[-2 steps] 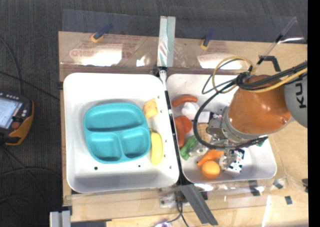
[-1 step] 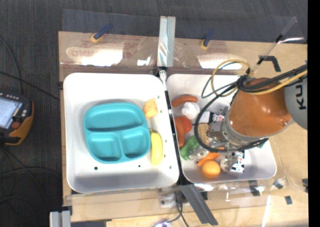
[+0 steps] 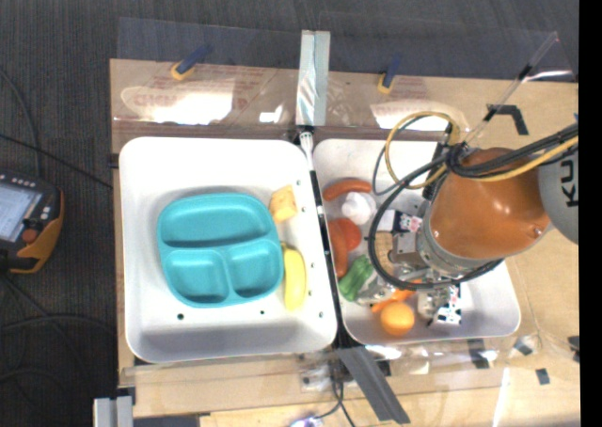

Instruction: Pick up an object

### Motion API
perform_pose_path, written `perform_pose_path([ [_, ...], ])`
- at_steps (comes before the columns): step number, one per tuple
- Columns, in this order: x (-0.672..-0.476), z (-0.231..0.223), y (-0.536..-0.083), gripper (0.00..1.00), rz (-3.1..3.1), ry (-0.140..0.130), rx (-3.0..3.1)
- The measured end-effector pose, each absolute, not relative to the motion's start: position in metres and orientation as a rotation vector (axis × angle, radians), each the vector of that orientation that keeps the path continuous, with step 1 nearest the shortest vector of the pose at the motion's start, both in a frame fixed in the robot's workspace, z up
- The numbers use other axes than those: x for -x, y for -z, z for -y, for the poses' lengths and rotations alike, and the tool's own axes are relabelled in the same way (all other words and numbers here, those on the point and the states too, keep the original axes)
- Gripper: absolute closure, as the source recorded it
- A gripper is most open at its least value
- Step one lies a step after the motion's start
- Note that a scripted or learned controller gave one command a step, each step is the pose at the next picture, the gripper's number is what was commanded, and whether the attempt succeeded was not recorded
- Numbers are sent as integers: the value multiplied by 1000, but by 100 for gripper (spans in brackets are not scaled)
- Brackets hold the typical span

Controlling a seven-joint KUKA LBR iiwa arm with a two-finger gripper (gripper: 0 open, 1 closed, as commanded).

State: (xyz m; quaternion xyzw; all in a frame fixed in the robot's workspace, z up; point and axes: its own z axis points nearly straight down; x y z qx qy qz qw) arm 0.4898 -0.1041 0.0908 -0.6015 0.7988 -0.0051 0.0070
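The gripper (image 3: 435, 301) hangs low in the right bin (image 3: 503, 317), under the orange band (image 3: 484, 213) of the arm and a loop of cables (image 3: 404, 181). Whether it is spread or pressed together I cannot tell, since the wrist hides most of it from above, and nothing shows as pinched in it.

Just beside it, to the left and a little lower in the view, lies an orange (image 3: 398, 319). A green piece (image 3: 356, 276) sits next to that, then a red piece (image 3: 344, 233), with a white thing (image 3: 357, 205) further up and a strip of orange-red (image 3: 340, 187) at the bin's far end. All of these crowd the left half of the right bin.

In the left bin (image 3: 141, 228) a teal tray (image 3: 222, 248) rests, with a banana (image 3: 294, 277) along its right edge and a small yellow piece (image 3: 283, 202) near its upper corner.

I judge the step to be the reach and descent onto a target, with the pick not yet made. The orange looks the likeliest thing to take. The next move calls for centring over one item, closing on it without nudging its neighbours, and lifting straight up.
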Motion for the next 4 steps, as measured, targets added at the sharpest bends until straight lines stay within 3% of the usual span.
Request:
perform_pose_path([
  [2,-489,107,-90,0,-2115,18,2309],
  [4,-488,145,-90,0,-1558,7,2712],
])
